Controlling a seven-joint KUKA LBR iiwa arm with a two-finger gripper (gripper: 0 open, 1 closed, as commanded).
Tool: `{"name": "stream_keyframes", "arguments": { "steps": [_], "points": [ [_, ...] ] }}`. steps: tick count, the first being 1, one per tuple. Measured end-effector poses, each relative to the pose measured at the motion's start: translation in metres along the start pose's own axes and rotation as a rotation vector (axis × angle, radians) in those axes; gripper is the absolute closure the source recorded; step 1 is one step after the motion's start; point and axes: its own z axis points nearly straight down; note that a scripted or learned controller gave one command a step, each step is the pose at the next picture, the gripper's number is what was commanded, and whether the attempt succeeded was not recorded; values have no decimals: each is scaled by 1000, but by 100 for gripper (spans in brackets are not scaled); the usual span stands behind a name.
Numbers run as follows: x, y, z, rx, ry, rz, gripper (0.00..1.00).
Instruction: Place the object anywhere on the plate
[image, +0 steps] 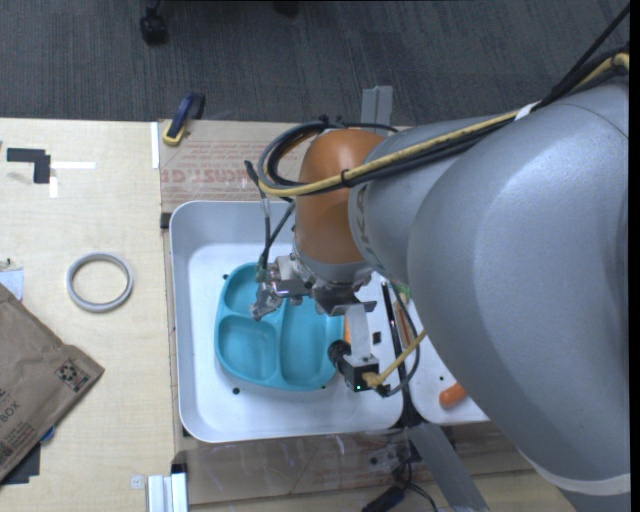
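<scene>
**Pincer low over the blue plate, object hard to make out**

The grey arm with the orange band reaches in from the right, and its pincer (268, 298) hangs low over the far part of the blue plastic plate with three compartments (262, 352). This plate lies in the shallow white bin (200, 300). I cannot tell how the pincer stands, nor if something is between its tips; the metal parts there are too small to read. A small orange object (452, 396) lies on the bin floor to the right of the plate, partly hidden under the arm. If this is the task's thing, I judge it light and rather smooth, so a hold across its narrow middle seems safest. The plate is probably stiff and light.
</scene>
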Motion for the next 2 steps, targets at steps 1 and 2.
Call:
{"name": "stream_keyframes", "arguments": {
  "steps": [1, 2],
  "points": [
    [0, 0, 0, 0, 0, 0, 0],
    [0, 0, 0, 0, 0, 0, 0]
  ]
}}
